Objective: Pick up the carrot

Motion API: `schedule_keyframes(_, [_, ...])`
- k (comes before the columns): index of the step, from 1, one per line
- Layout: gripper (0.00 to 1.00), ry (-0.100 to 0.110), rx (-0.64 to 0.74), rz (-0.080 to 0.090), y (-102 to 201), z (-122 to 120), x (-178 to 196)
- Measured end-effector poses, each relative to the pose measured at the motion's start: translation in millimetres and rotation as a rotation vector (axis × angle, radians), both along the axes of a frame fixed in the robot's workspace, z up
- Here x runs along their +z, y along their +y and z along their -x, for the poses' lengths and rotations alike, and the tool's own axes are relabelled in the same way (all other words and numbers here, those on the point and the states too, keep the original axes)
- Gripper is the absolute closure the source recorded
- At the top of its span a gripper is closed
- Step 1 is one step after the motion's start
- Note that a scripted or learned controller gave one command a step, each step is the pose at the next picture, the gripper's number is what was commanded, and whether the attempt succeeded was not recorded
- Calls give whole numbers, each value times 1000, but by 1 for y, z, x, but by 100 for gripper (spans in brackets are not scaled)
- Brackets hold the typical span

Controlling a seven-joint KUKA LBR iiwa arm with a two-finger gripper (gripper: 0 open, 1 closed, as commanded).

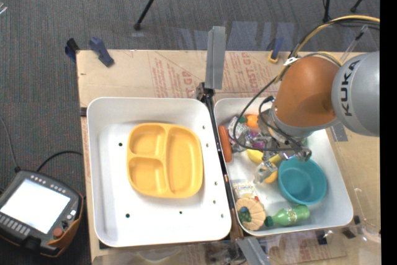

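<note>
The carrot is a small orange piece with a bit of green. It lies near the back left of the right bin, partly covered by the arm. My gripper hangs low over the bin's middle, just to the front right of the carrot, amid a cluster of toy foods. The orange wrist band above it hides much of the gripper and what lies under it. I see nothing held.
A red-orange sausage lies along the right bin's left wall. Yellow banana pieces, a teal bowl, a green bottle and a round cookie crowd the bin. The left bin holds a yellow divided plate.
</note>
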State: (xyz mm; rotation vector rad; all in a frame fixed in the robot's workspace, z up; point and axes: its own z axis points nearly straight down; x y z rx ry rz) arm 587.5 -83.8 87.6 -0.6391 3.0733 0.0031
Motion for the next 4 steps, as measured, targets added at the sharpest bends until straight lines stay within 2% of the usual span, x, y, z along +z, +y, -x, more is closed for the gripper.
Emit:
schedule_keyframes(1, [0, 4, -149, 1, -42, 84, -1])
schedule_keyframes(2, [0, 3, -320, 0, -8, 46, 0])
schedule_keyframes(3, [100, 0, -315, -1, -7, 45, 10])
schedule_keyframes(4, [100, -13, -158, 2, -36, 27, 239])
